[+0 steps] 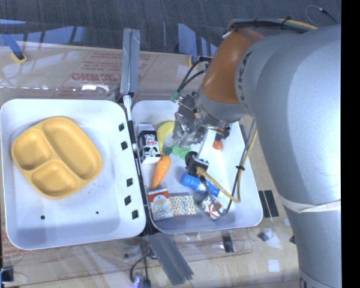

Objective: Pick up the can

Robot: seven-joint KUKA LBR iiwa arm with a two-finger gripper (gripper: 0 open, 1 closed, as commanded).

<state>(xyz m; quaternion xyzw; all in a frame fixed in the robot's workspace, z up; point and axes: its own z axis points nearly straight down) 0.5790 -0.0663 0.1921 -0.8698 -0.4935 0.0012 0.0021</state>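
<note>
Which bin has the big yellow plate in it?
The left bin holds the yellow divided plate by itself. The right bin is crowded with small things like the carrot.

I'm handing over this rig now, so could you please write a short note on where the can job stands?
Gripper: low in the right bin, over the clutter; its grip cannot be judged.
Can: black and white, at the right bin's left wall, beside the carrot, apart from the gripper.
Left bin: holds the yellow tray.
Done: nothing; can not lifted.
Left: reach the can, grasp, lift.
</note>
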